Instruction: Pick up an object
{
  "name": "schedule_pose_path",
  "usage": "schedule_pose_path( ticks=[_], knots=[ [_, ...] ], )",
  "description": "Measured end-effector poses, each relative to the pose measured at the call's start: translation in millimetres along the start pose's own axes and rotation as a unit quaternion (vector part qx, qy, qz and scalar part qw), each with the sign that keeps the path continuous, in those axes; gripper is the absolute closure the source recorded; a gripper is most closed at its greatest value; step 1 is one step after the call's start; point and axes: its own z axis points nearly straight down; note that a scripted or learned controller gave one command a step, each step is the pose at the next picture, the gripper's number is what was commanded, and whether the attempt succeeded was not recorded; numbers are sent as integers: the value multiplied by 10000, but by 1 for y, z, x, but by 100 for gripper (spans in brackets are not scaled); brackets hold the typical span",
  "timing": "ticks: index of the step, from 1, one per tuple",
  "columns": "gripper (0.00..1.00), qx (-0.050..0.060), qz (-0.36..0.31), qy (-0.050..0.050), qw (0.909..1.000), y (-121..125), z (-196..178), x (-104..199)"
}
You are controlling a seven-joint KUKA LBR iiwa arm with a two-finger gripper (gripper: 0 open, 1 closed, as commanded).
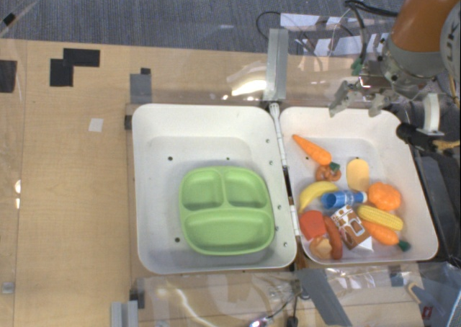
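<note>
Camera count: one fixed view.
Position: above the bench (65, 196), at moderate height.
Facing: downward at a slant, far side of the bench toward the top of the frame, grey floor (144, 1) beyond.
Coverage: left bin (155, 127) at centre frame, right bin (414, 174) at centre right, both whole.
Arm entry: arm (425, 16) in the upper right corner.
Nearness: bins span about two thirds of frame width.

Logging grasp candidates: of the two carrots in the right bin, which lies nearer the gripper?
The carrot lying alone at the bin's far-left end, closest to the gripper. The other carrot sits at the near-right of the pile, under the corn cob.
</note>
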Motion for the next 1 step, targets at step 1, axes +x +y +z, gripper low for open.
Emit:
schedule_pose_path(
  ticks=[1],
  knots=[
    [0, -13, -505, -2, 9987, -1, 163, 7]
  ],
)
